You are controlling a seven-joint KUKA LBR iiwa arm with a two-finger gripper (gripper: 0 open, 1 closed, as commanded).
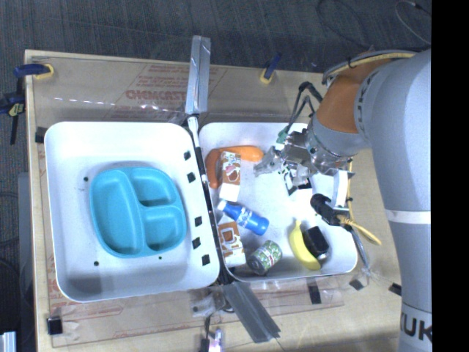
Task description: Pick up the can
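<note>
Looming largest at the right of the camera view, the grey arm (399, 196) with its orange band reaches in over the right bin (220, 134), and we read it as nearest the lens. At its end the gripper (287, 161) hangs above the bin's upper middle, over bare white floor. Whether the tool is released or clenched we cannot tell; cables and brackets crowd that spot, and we see nothing caught in it.

We find the can (264, 257) low in the same bin, lying on its side against the near wall, its green printed label turned up. It lies well apart from the gripper, so we judge the pick not yet begun: the arm would have to travel toward the near wall and drop down. Lying flat, the can may roll under a poor pinch.

Its neighbours make the spot tight. A small brown carton (231, 242) touches it on the left, the blue bottle (245, 218) lies just above, and a yellow object with a black piece on it (309, 245) sits to its right. Farther up, an orange packet (233, 163) rests by the divider.

Across the divider, the left bin (66, 145) bears a blue compartment tray (138, 211), well clear of the work.
</note>
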